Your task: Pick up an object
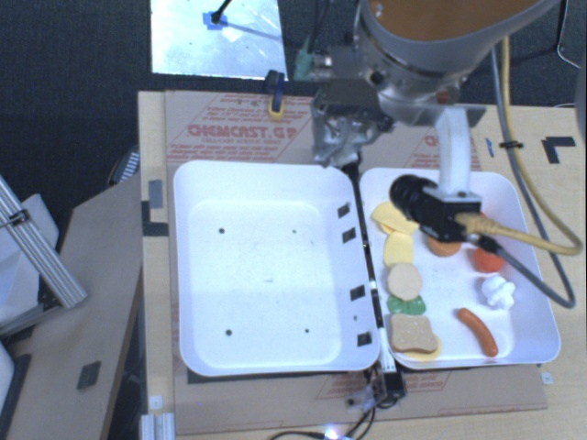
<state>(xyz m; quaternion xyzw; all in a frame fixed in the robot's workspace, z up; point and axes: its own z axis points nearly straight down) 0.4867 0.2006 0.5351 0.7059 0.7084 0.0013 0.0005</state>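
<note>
The gripper [341,154], apart or together I cannot tell, is hovering at the bins' far rim, probably needing lowering onto the bread slice [413,335].

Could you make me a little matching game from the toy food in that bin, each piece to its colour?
Pieces:
1 sausage
2 bread slice
3 knobbly piece
4 squarish block

Colours:
A white
B pale yellow
C orange-red
D tan

Pairs: 1-C, 2-D, 3-A, 4-B.
</note>
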